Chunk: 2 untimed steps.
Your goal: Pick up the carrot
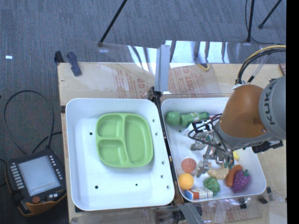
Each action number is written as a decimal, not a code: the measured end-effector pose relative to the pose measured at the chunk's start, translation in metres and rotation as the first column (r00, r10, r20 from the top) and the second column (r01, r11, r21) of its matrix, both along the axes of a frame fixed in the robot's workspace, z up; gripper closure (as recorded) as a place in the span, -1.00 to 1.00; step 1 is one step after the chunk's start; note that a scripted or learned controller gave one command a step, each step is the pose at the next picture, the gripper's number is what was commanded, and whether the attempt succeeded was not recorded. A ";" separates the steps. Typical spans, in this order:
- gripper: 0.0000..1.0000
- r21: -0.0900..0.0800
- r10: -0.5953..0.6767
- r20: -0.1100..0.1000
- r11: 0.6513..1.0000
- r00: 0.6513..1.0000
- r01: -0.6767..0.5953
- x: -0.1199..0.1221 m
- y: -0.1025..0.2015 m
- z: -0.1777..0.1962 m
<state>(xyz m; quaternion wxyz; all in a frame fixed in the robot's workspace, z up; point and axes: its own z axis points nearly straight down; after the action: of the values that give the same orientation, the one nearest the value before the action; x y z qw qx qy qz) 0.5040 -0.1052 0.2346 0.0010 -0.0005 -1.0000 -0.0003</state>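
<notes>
Lying just right of the fingers, the carrot rests untouched.

This is a robotics lab or test room, not a home. A wooden desk stands on grey carpet and carries two white bins with plastic toy food, and a grey and orange industrial arm reaches over them. A control pendant with a screen lies on the floor with its cable, and black tripod legs stand behind the desk.
</notes>
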 end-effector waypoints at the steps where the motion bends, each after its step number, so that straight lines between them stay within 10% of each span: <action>1: -1.00 0.000 -0.190 -0.003 0.982 0.982 0.190 0.029 -0.005 -0.149; 2: -1.00 0.002 0.163 0.000 0.987 0.987 -0.163 0.020 0.018 -0.148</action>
<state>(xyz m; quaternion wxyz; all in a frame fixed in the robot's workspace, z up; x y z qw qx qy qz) 0.5237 -0.0868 0.0868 0.0013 0.0811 -0.9967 -0.0013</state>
